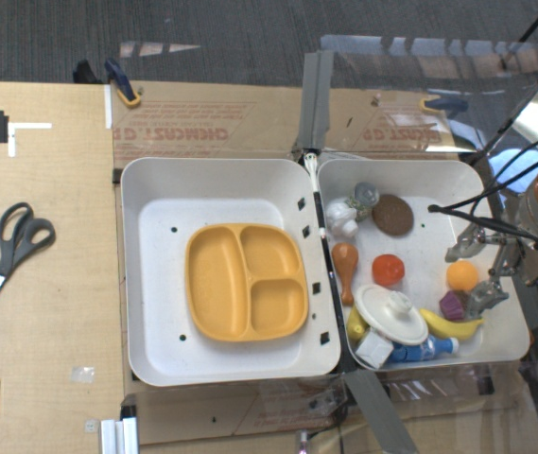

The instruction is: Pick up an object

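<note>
Orange ball (pixel 461 274) sits between my end effector (pixel 479 270) fingers, spread and gripping nothing; the pick is not yet done.

Your bench (pixel 42 348) is pale wood, with dark grey carpet (pixel 202 17) behind it. Brown cardboard (pixel 202 126) lies flat under the bins, and black-handled scissors (pixel 8 253) rest at the bench's left. Bright light glares off the clear panel (pixel 420 60) at upper right.
</note>
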Controlling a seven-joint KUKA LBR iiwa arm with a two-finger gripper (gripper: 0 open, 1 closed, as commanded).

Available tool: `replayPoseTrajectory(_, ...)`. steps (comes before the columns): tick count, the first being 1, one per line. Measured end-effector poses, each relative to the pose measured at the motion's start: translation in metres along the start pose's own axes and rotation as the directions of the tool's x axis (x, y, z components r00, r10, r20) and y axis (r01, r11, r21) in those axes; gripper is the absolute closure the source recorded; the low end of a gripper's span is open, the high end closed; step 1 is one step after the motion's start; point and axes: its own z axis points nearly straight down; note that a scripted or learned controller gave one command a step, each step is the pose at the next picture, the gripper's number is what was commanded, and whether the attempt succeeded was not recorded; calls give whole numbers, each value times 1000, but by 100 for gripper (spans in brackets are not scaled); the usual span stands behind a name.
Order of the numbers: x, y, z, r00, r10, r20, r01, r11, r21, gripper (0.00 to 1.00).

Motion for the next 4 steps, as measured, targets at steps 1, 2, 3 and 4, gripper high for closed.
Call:
replayPoseTrajectory(1,2,-35,100,1000,-16,1,16,1000,0,0)
replayPoseTrajectory(2,-41,41,101,983,181,1,-181,983,0,0)
replayPoseTrajectory(3,9,33,94,966,258,31,-258,966,-3,0)
replayPoseTrajectory(4,-76,34,102,864,504,1,-504,863,13,0)
